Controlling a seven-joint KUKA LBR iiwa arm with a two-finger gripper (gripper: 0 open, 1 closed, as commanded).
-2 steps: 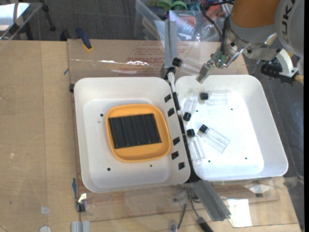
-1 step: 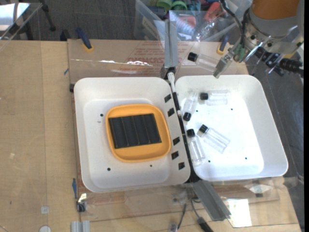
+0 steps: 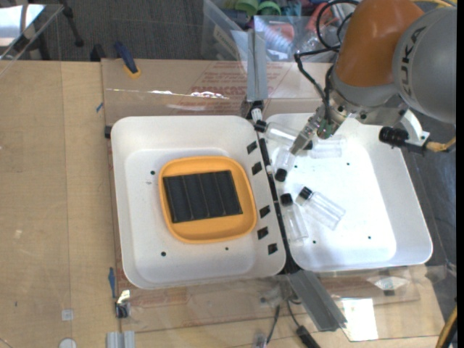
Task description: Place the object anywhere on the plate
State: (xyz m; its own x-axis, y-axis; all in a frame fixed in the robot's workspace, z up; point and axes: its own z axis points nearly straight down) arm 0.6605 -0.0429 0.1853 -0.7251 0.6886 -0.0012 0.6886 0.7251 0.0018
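Clear plastic vials with black caps (image 3: 319, 203) | right bin, 3 o'clock of orange plate (image 3: 208, 199) | light, slippery; pinch mid-body | fingers (image 3: 299, 144) state: cannot tell

I see my gripper (image 3: 303, 143) low over the upper left of the right white bin (image 3: 406, 230), beside clear plastic vials with black caps (image 3: 319, 203). The orange square plate with a black ribbed centre (image 3: 206, 198) sits in the left white bin (image 3: 138, 194).
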